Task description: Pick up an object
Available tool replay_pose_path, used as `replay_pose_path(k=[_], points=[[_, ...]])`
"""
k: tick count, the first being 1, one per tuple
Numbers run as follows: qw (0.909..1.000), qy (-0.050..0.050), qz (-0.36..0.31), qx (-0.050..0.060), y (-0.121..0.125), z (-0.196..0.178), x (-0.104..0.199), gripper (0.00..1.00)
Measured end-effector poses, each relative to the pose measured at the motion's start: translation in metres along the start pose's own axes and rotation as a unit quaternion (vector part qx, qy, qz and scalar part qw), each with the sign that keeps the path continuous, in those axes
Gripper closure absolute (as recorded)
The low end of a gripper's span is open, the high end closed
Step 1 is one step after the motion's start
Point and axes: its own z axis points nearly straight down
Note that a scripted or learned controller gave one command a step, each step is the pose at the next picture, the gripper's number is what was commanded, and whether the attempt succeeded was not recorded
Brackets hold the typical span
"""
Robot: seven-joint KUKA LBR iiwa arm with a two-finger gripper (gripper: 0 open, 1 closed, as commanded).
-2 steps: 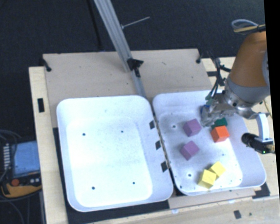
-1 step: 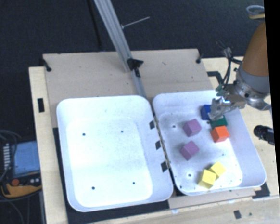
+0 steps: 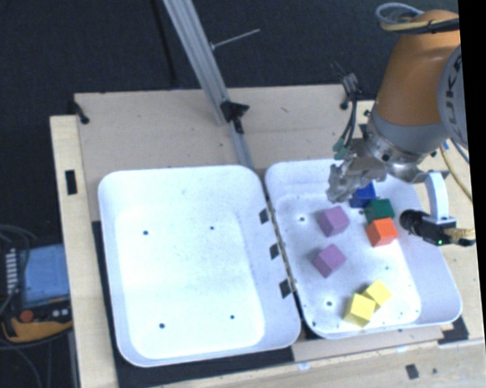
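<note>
On the bench: two shallow white bins lie side by side, seen from above at a slant.
Bench [image 3: 162, 128]: pale board top, with a grey metal pole [image 3: 203, 62] rising across its far edge.
Arm [image 3: 418, 75]: orange and grey, reaching in from the right and ending over the far part of the right bin.
Left bin [image 3: 190, 260]: white tray with rounded corners and a few dark dots on its floor.
Right bin [image 3: 315, 309]: white, touching the left bin along its inner edge; it holds all the blocks.
Gripper [image 3: 347, 185]: grey, low over the far part of the right bin, just beside the blue block; I cannot tell how it is set, and nothing can be seen in its grasp.
Purple blocks: one [image 3: 332, 220] near the gripper, the other [image 3: 329, 259] nearer the camera, a little apart.
Yellow blocks: two [image 3: 361, 308] [image 3: 378, 292] touching, at the near end of the right bin.
Orange block [image 3: 382, 232]: just beside the green block [image 3: 379, 210], toward the right wall.
Blue block [image 3: 361, 195]: partly hidden, just beside the green one.
</note>
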Motion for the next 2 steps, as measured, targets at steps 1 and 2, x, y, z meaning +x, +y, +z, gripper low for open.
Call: replay_pose_path(k=[1, 2], points=[[1.0, 0.0, 0.001, 0.0, 0.017, -0.002, 0.043, 1.0], [1.0, 0.0, 0.0, 0.0, 0.034, 0.013, 0.101, 1.0]])
